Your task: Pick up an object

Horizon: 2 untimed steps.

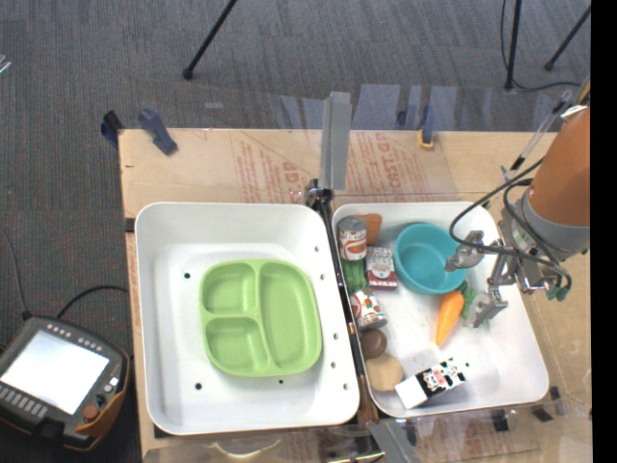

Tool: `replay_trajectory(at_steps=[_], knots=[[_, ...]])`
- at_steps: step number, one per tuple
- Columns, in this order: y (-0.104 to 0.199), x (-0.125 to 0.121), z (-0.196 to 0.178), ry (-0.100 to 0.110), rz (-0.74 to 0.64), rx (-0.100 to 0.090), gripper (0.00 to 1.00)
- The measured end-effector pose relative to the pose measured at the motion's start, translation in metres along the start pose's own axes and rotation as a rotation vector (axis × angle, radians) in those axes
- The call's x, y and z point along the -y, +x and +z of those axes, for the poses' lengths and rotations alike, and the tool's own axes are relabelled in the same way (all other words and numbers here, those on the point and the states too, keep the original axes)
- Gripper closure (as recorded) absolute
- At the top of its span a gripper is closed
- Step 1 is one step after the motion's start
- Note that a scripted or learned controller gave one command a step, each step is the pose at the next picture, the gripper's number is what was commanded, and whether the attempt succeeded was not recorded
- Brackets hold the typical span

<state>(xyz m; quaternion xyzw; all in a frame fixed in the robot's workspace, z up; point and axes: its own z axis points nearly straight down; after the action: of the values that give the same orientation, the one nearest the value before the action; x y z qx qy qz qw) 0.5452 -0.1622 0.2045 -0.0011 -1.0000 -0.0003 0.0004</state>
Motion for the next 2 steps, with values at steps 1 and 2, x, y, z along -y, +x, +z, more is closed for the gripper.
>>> replay_trajectory(at_steps=[1, 2], knots=[[0.037, 0.019, 0.09, 0.008, -0.147, 0.022, 0.0], [0.035, 0.02, 0.105, 0.013, -0.101, 0.023, 0.0]])
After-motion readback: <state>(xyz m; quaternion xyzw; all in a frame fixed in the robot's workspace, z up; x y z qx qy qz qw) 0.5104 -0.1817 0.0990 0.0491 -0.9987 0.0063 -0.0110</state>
